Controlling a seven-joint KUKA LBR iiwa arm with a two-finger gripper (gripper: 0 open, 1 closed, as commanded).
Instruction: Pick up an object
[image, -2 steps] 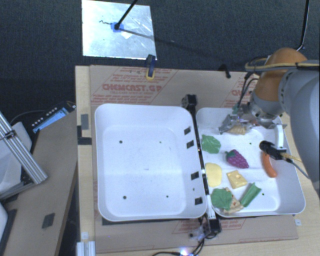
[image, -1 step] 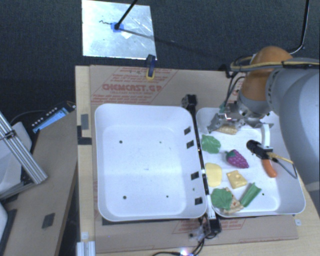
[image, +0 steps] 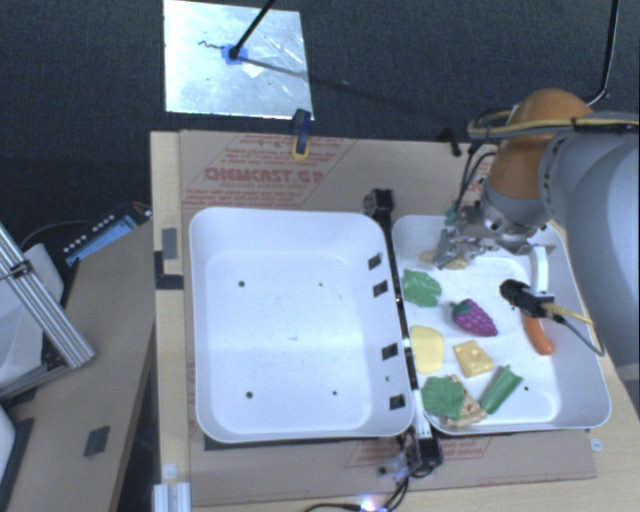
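So the bench (image: 250, 160) is basically a sheet of cardboard with red CHEMCAST lettering, and there's a yellow-and-blue clamp (image: 300, 135) pinching its edge at about 12 o'clock; beyond that, further toward 12, a shiny foil-looking square (image: 235, 60) lies on the dark carpet with a thin rod across it. Over at 9 o'clock there's a slanted aluminium rail (image: 35, 300); just above it a small dark gadget (image: 100, 235) with a blue strip.

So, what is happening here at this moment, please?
A grey robot arm reaches in from the right, and its pincer is low over the far end of the right bin, at a small pale object. The other toy foods, such as the purple grapes and the yellow cheese, lie untouched. The left bin sits beside it.
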